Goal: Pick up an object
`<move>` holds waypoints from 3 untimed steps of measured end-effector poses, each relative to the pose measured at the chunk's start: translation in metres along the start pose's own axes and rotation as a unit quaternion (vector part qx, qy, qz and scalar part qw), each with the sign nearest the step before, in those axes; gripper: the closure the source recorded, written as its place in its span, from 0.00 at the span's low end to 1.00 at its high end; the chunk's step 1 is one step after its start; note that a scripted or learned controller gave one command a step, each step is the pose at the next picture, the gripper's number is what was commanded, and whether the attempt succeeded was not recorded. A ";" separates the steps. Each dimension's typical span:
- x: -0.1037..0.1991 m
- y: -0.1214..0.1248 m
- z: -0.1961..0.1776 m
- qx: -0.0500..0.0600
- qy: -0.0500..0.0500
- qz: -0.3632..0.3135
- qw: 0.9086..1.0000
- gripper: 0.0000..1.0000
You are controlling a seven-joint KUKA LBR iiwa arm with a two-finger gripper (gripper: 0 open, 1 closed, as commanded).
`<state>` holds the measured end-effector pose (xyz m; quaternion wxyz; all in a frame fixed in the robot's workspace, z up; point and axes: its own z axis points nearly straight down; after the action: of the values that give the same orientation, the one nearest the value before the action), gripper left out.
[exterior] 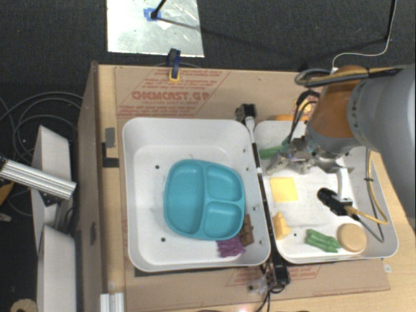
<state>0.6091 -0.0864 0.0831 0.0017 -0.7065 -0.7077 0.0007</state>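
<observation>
Biggest first: grey arm (380, 116), smooth and rounded, orange band (331, 109) above the wrist, cut off at the right. Next, left bin (146, 174), shallow white plastic with rounded corners, and right bin (305, 210) tight beside it. In the left one, a glossy teal plate (205, 199), three compartments. Over the right bin's upper left corner, gripper (294, 158), its grip width lost in metal clutter, cannot tell. Just left of it, a dark green strip (270, 152), half hidden, lying left to right. Below, a flat yellow square (284, 189). Lower right, a tan disc (353, 237); beside it a lumpy green piece (322, 240), long axis left to right, right end dipping. Yellow wedge (280, 225) by the left wall. Smallest, at the plate's lower right edge: crinkly purple scrap (229, 247) and brown bit (247, 231), shapes hard to make out.
</observation>
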 end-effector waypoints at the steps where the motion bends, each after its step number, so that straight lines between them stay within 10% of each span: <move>1: -0.006 -0.049 0.000 0.000 0.000 0.001 1.000 0.00; 2: -0.027 0.058 -0.004 -0.007 -0.002 -0.002 1.000 0.00; 3: 0.000 0.060 -0.002 -0.003 -0.001 -0.002 1.000 0.00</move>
<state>0.6694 -0.0860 0.0852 -0.0010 -0.7048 -0.7094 -0.0008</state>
